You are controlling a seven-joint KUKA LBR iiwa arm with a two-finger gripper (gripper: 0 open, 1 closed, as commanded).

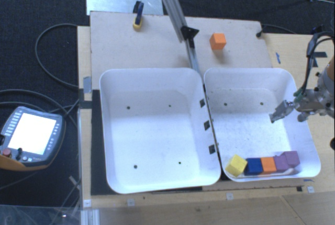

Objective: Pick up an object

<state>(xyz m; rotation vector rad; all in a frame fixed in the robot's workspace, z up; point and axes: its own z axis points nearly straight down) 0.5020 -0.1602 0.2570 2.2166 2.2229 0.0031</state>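
Several small blocks line the near wall of the right bin [246, 80]: a yellow one [236, 165], a blue one [254, 166], an orange one [268, 164] and two purple ones [287, 160]. My gripper [289, 115] hangs over that bin's right side, well above and behind the row of blocks. It looks open, and nothing sits between its fingers. The grey arm comes in from the right edge.
The left bin [112, 82] stands beside the right one, their rims touching. An orange cube [218, 41] rests on the board behind the bins. A slanted metal pole [172, 4] crosses there. A teach pendant [30, 136] lies at far left.
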